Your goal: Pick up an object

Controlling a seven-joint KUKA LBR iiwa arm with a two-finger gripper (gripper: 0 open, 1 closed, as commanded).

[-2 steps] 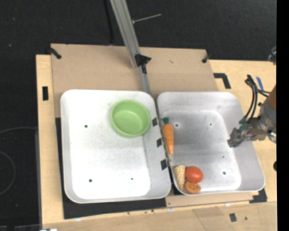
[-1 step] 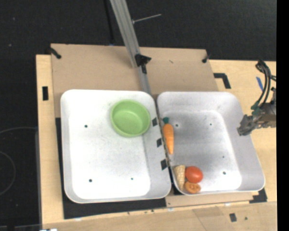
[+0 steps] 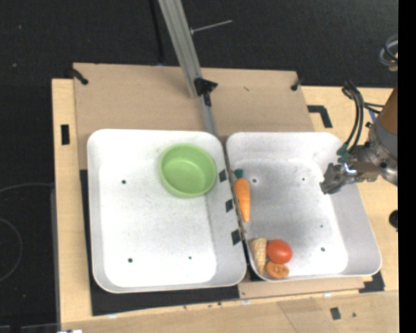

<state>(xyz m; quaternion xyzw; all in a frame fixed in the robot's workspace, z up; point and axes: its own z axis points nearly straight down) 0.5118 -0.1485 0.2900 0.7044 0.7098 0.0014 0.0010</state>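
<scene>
One round glossy green bowl

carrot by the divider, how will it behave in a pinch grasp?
The carrot is tapered and rounded, so it may slip toward its thin end. It looks rigid, probably light plastic. Lying along the right bin's left wall, it may roll.

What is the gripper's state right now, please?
Gripper: cannot be told; it sits over the right bin, apart from the carrot.
</scene>
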